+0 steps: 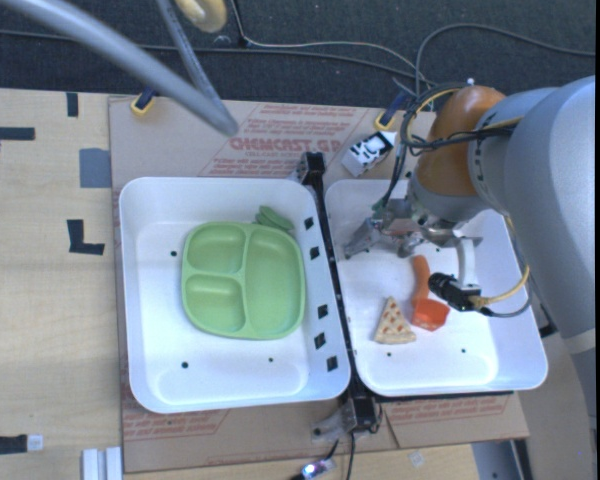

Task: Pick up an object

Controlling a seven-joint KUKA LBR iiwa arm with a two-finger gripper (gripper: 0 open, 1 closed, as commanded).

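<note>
A tan triangular cracker-like wedge (392,322) and an orange carrot-shaped toy (425,293) lie mid-floor in the right white bin (500,368); beyond them, toward its far edge, the claw (365,236) hangs, fingers spread and empty.

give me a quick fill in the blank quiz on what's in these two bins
1. The green plate lies in the ____ bin.
2. The plate has ____ compartments.
3. The pizza slice lies in the right bin beside a ____ carrot.
4. The gripper hangs over the ____ bin.

Missing words: left; three; orange; right
</note>
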